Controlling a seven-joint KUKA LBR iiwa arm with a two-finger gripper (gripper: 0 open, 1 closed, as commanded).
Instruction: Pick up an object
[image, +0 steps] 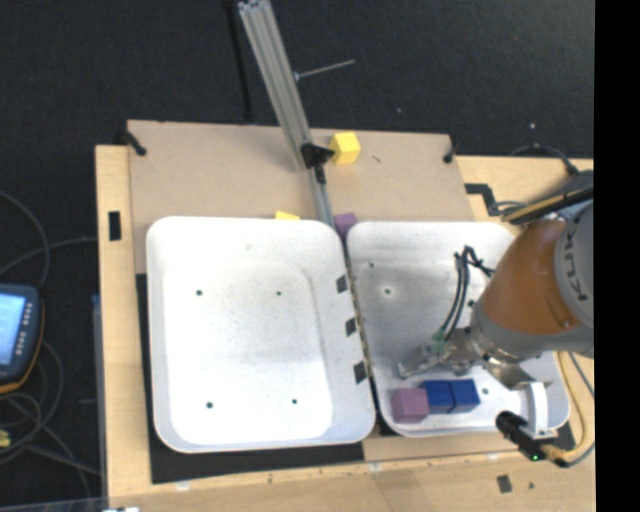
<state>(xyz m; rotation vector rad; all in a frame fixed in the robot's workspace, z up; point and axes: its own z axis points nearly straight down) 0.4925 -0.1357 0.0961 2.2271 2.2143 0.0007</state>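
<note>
A blue block (450, 394) and a purple block (409, 404) lie side by side near the front edge of the right bin (400, 260). My gripper (425, 362) hangs low in that bin, just behind and above the two blocks. The grey arm with its orange band (530, 285) comes in from the right and covers the bin's right side. Nothing shows between the fingers.
The left bin (180, 250) sits beside the right one. A slanted metal rail (285, 90) rises behind the bins. A yellow block (346, 147), a small purple block (345, 222) and a yellow piece (287, 215) lie on the board behind the bins. Cables hang off the wrist (462, 290).
</note>
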